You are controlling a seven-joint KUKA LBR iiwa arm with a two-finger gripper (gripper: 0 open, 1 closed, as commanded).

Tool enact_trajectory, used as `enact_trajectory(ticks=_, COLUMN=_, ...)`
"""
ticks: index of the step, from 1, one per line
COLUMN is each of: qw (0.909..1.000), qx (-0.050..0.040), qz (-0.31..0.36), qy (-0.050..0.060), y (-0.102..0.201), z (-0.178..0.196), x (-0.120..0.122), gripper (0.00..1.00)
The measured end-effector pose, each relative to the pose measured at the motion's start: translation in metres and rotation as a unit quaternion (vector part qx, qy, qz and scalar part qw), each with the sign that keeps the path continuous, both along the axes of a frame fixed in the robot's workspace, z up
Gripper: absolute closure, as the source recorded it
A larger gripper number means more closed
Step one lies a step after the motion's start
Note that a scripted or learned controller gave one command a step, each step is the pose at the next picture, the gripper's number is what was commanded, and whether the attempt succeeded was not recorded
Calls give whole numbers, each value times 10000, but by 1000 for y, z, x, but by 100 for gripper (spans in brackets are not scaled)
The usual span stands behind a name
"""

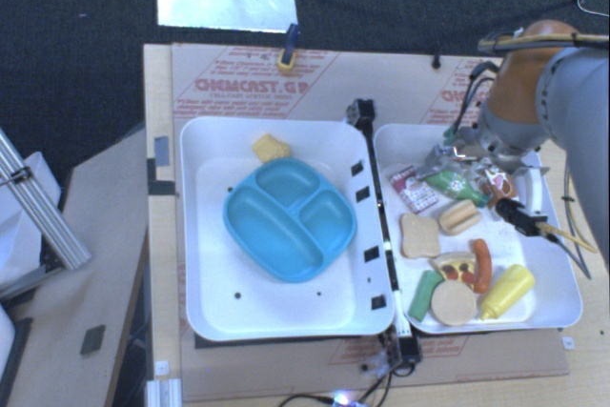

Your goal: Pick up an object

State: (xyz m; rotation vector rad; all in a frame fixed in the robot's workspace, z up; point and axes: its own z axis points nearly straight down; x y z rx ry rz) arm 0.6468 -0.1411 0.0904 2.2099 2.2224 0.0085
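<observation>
Over the far part of the right bin (572,300) the grey arm (562,91) reaches in and its gripper (462,157) sits low among the toy food, beside a green packet (456,183) and a red-and-white wrapper (416,190), though whether anything is caught in it cannot be told from here. Nearer the front of that bin lie a bread slice (417,235), a hot dog bun (458,216), a sausage (481,263), a pizza slice (457,269), a green pickle (424,295), a round bun (453,303) and a yellow mustard bottle (507,290), packed close together. The left bin (205,300) holds a blue divided plate (289,218) with a small yellow piece (271,148) just behind it
</observation>
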Motion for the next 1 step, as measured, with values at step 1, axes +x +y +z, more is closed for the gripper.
enact_trajectory(ticks=1, qw=10000, qx=-3, qz=9, qy=-42, y=1, z=11, x=2, gripper=100)
